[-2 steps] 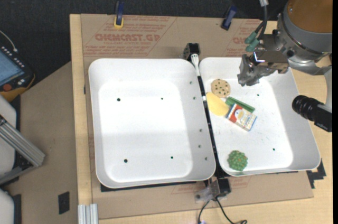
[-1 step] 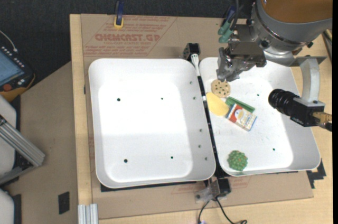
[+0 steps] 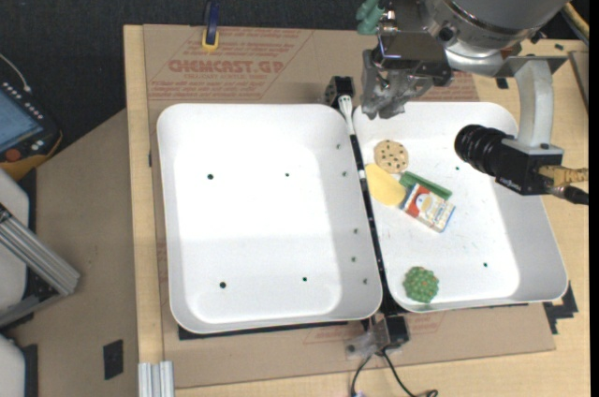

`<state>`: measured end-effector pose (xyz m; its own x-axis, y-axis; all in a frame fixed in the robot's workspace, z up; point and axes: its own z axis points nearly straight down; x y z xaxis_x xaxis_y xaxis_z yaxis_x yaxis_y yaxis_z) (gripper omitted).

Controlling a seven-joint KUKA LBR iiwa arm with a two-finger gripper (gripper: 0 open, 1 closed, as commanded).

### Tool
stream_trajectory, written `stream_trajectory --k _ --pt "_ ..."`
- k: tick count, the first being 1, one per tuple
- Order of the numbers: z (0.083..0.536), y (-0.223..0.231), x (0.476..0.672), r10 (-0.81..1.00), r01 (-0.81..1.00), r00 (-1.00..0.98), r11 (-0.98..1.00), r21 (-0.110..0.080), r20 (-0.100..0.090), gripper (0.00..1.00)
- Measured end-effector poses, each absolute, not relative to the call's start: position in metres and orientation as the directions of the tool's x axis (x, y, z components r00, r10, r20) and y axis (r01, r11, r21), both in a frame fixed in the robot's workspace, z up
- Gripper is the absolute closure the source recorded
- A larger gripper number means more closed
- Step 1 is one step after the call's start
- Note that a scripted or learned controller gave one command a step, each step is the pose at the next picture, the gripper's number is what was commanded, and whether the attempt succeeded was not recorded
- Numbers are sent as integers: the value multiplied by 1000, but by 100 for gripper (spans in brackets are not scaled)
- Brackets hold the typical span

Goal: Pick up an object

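Nearest the camera, at the front edge of the right bin (image 3: 524, 278), sits a green bumpy ball (image 3: 421, 284), alone and well apart from the other things. Farther back in the same bin, near its left wall, three things cluster: a small carton (image 3: 429, 203) with green, red and white printing lies tilted, its upper left end touching or overlapping a yellow wedge (image 3: 383, 186), and just behind that wedge lies a round cookie (image 3: 390, 155) with dark chips, its lower edge meeting the yellow piece. The left bin (image 3: 187, 198) lies alongside, joined to the right one down the middle.

Beyond the cookie, above the back left corner of the right bin, hangs my gripper (image 3: 382, 108). From this angle I cannot tell how wide it stands, and I see nothing held in it. It hovers behind the cookie, not touching any of the things. Behind both bins stretches a brown cardboard sheet (image 3: 234, 58) with red lettering.
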<state>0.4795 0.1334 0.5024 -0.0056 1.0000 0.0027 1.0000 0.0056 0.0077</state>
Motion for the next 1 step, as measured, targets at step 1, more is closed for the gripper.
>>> stream_trajectory --k 1 --pt "471 190 478 1000 1000 -6 6 -6 -1 100"
